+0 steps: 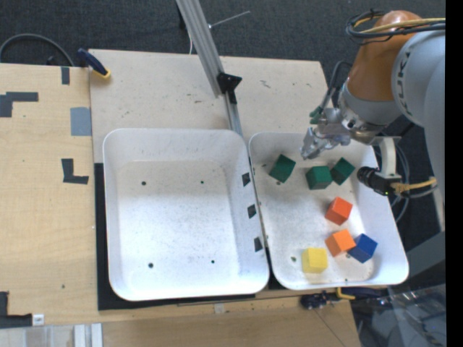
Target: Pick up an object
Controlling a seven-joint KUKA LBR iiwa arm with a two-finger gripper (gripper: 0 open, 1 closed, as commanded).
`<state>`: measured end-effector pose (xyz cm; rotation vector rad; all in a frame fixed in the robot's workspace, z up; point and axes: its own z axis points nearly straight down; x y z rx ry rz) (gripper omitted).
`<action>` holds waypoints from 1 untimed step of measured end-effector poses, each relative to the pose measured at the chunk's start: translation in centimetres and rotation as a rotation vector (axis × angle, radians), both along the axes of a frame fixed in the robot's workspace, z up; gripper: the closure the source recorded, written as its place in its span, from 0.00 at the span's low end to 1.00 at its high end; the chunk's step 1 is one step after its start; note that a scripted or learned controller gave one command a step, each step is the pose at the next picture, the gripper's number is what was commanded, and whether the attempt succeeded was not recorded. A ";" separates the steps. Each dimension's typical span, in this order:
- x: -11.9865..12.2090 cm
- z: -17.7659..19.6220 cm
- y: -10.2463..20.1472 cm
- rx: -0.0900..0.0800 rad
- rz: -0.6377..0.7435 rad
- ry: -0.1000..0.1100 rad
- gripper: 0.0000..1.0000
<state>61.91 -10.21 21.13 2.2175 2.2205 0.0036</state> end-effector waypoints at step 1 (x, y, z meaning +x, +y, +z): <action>0.1 2.2 0.0 0.001 0.000 0.002 1.00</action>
